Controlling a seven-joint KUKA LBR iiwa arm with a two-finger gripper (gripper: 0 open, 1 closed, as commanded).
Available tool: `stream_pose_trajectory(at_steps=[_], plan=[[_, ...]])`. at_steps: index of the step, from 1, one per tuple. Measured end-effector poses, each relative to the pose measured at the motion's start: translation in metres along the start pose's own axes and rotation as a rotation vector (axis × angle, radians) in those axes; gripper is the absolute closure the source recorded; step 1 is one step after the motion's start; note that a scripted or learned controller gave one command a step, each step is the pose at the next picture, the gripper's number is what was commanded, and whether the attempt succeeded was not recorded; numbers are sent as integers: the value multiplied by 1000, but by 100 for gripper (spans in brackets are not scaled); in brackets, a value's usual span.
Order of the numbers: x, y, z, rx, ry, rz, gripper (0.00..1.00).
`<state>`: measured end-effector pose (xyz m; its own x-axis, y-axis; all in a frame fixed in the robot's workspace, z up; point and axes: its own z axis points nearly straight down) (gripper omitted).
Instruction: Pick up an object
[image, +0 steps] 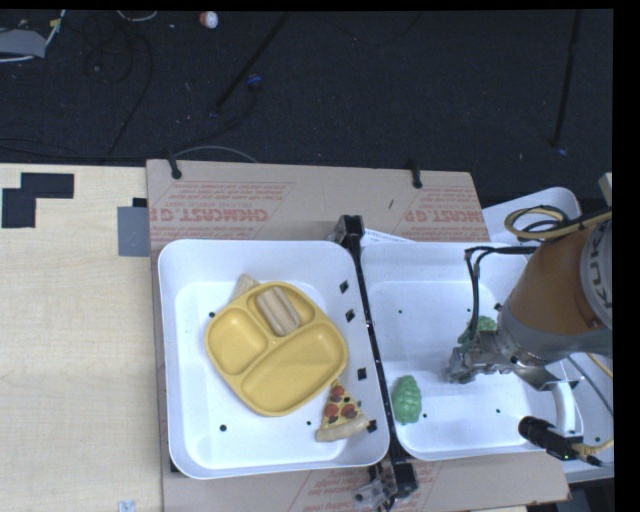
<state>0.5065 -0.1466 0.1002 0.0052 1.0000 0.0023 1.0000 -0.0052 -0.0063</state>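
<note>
On the left we have the left bin (190, 300), shallow, white and smooth, with a glossy yellow divided plate (290, 370) lying flat in it. A tan hot dog (277, 308) sits in the plate's upper compartment. Just beside the plate's lower right edge we spot a toy pizza slice (342, 415), flat on the bin floor.

Crossing the divider, a lumpy green object (407, 398) lies in the right bin (430, 300) near its left wall. A second small green piece (485, 324) peeks out by the gripper (462, 367), which is low over the bin floor. The arm (560, 300) bends in from the right, its orange band facing us. We cannot tell how the gripper is set.
</note>
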Motion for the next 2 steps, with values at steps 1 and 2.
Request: stream_pose_trajectory(at_steps=[1, 2], plan=[[-4, -8, -58, -6, -2, 0, 100], [-2, -11, -99, -5, -2, -7, 100]])
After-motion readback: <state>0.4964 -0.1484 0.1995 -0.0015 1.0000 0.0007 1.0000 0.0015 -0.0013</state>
